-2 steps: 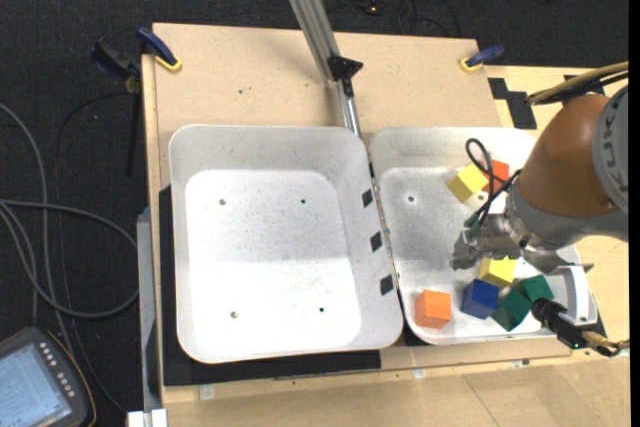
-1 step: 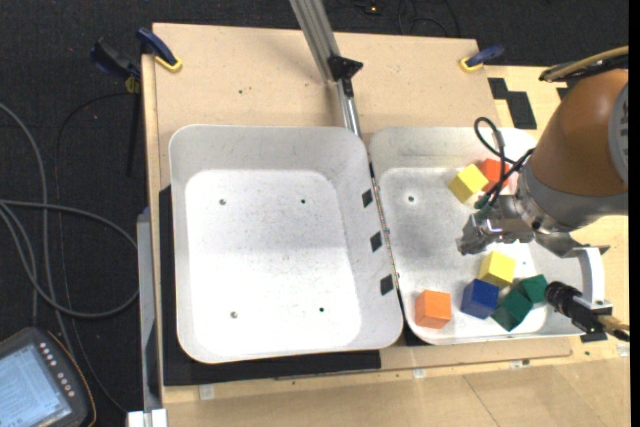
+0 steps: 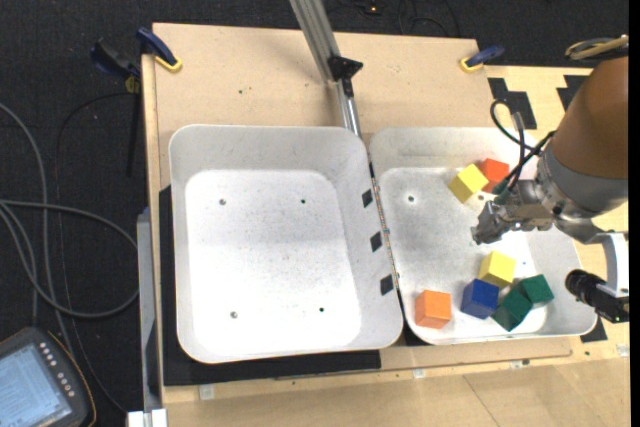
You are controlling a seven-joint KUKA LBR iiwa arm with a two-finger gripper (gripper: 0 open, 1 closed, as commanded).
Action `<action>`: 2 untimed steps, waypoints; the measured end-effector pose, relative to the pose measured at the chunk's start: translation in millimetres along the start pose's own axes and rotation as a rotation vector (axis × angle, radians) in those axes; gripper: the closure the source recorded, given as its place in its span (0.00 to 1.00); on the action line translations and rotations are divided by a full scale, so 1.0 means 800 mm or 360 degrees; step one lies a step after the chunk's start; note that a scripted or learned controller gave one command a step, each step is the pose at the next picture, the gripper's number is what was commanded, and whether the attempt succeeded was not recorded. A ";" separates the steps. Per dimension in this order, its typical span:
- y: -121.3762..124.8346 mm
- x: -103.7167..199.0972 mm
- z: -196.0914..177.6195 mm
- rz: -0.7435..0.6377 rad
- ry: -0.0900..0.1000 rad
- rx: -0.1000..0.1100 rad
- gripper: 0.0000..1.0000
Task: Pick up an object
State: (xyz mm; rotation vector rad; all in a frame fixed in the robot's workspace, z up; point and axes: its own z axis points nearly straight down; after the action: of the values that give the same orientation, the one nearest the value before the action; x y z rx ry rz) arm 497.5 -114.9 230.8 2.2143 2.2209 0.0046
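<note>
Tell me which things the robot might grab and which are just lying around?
For the job: gripper; yellow block; red block; second yellow block; blue block; green blocks; orange block.

Just lying around: left bin; clamps; cables.

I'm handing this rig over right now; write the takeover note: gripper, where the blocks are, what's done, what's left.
Gripper: low in the right bin, among the blocks; grasp state unreadable.
Blocks, all in the right bin: yellow block and red block at the far side; second yellow block, blue block, two green blocks and orange block near the front.
Done: nothing visibly lifted.
Left: grasp one block and raise it.
</note>
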 end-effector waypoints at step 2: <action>0.035 0.058 -0.032 -0.0008 0.0004 0.0004 1.00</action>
State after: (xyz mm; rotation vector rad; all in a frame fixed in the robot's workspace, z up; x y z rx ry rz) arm 525.5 -68.1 256.7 2.2109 2.2292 0.0046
